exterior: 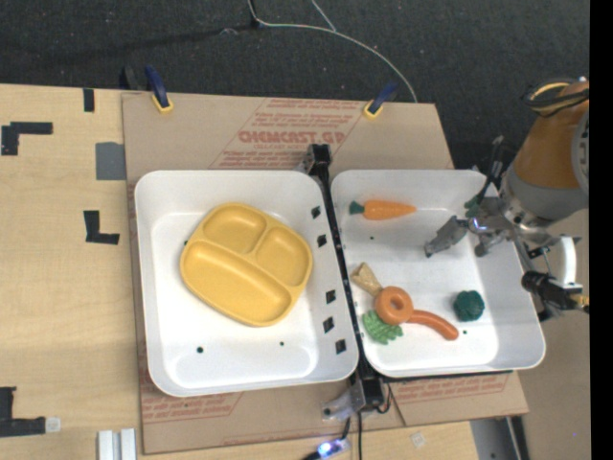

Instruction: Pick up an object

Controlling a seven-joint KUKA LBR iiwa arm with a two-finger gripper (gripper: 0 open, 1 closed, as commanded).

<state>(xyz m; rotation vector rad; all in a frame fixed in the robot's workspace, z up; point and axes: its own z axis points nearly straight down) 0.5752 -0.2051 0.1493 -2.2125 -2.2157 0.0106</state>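
In the right bin [498, 353] lie a toy carrot [384, 210] near the far side, an orange ring [393, 306], a curved orange sausage shape [436, 325], a green leafy piece [380, 329], a tan wedge [365, 278] and a dark green round piece [468, 305]. My gripper [463, 235] hangs over the right part of this bin, right of the carrot and above the green round piece. Its two grey fingers [442, 239] are spread apart with nothing between them.
The left bin [158, 257] holds a yellow divided plate [247, 262]. A black divider [330, 257] runs between the bins. Both bins rest on a cardboard sheet [278, 127] clamped at the back. The arm's grey and orange body [551, 156] stands at the right.
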